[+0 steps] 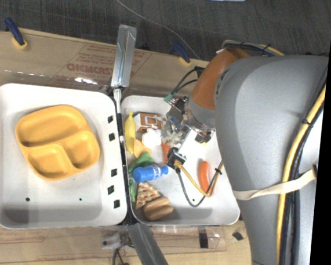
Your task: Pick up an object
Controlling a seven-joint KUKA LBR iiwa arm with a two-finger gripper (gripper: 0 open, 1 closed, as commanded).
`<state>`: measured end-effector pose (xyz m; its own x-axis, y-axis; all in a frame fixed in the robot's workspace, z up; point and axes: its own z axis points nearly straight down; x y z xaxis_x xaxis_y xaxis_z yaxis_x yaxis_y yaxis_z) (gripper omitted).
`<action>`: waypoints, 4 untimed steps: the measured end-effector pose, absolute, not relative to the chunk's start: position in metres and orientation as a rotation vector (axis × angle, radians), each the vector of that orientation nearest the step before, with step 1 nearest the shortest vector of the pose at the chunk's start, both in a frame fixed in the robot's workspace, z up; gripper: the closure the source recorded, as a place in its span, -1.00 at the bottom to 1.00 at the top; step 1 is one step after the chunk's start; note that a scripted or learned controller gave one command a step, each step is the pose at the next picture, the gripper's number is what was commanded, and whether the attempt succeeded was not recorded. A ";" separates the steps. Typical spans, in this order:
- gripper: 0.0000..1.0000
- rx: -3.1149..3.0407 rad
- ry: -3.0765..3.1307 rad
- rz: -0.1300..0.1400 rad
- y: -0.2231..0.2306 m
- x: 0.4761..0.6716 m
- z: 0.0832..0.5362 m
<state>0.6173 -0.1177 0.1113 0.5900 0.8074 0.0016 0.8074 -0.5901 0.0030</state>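
Grey arm [269,139] over gripper [174,137]

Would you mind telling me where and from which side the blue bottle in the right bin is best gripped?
I would grip the blue bottle across the middle of its body, coming straight down from above. It lies on its side, roughly left to right, with its white cap end pointing right. Green items press against its left end and a waffle-like piece sits just below, so the fingers probably fit best across its width.
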 end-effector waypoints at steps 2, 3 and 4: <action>1.00 2.927 1.159 -0.010 -0.104 0.560 0.145; 1.00 3.091 0.597 -0.012 -0.107 0.481 0.153; 1.00 3.079 0.636 -0.004 -0.154 0.511 0.177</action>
